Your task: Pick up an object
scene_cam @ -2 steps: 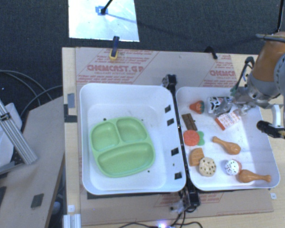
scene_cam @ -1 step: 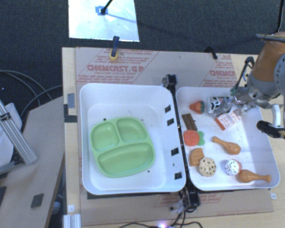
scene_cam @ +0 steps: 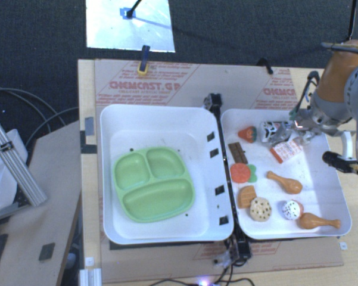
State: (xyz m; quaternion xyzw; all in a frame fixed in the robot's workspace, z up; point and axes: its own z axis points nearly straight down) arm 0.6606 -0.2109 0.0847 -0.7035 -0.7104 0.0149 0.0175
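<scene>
Dark carpet surrounds the counter (scene_cam: pixel 184 79), whose top is covered by printed cardboard and carries two shallow white bins side by side. Toward the counter's left edge, the left bin (scene_cam: pixel 167 115) holds only a pale green divided tray (scene_cam: pixel 153 183), smooth moulded plastic with three rounded compartments; I judge it sits there as a place to receive things.

Nearer the counter's right edge, the right bin (scene_cam: pixel 339 195) holds the candidates for picking, a scatter of small toy foods spread apart, which should leave room for the jaws to come down around one. Along its left wall lie a brown chocolate bar (scene_cam: pixel 237 153), a red-and-green tomato slice (scene_cam: pixel 242 173), a tan bread piece (scene_cam: pixel 246 195) and a speckled cookie (scene_cam: pixel 260 208). Toward the bin's near right corner are two glossy drumsticks (scene_cam: pixel 285 183) and (scene_cam: pixel 317 221), with a dotted white ball (scene_cam: pixel 291 209) between them. At the far end sit a small orange-red vegetable (scene_cam: pixel 247 134), a black-and-white carton (scene_cam: pixel 274 129) and a flat red-and-white packet (scene_cam: pixel 286 151).

From the counter's right edge the arm (scene_cam: pixel 341 79) reaches in, and the gripper (scene_cam: pixel 302 131) hangs low over the bin's far right corner, just beside the carton and packet. How far apart the jaws stand, and whether anything sits between them, I cannot tell: metal and packet blur together there. The packet seems the likeliest target, though its thin flat shape may slip.
</scene>
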